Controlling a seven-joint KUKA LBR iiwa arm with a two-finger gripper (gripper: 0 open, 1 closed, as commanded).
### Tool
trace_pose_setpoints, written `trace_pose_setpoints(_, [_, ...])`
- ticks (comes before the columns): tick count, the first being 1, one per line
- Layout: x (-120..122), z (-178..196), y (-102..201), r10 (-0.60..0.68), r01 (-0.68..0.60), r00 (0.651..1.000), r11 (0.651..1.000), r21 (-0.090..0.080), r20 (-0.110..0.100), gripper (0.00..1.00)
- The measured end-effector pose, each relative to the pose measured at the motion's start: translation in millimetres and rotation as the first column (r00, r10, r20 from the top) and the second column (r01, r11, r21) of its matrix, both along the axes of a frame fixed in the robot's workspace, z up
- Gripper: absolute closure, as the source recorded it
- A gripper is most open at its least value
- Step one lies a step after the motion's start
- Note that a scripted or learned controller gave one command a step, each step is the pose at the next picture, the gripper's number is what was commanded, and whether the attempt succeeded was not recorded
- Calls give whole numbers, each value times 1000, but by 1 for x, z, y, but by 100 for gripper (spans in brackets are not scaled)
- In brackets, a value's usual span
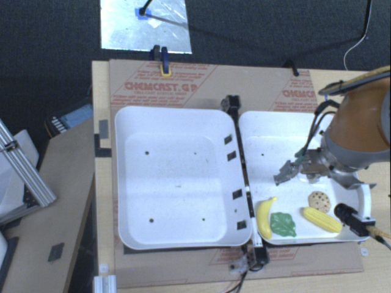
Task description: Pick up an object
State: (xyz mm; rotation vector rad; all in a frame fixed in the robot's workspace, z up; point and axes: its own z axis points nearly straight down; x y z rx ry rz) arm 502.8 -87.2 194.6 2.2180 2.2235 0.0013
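Note:
In the right bin [269,133], along its front wall, lie a yellow banana [264,217], a green leafy toy [283,224], a yellow corn cob [322,220] and a round brown cookie [318,201]. My gripper [286,173] hangs over the middle of the right bin, above and a little left of these objects, pointing left. I see nothing between its fingers.
The left bin [177,176] sits beside the right one, with a black divider strip [239,170] between them. A black part [351,217] of the arm overhangs the right bin's front right corner. Cardboard [201,84] underlies both bins.

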Motion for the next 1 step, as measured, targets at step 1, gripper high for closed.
trace_pose_setpoints(1, [55,132,31,7,-7,1000,1000,-1,19,0])
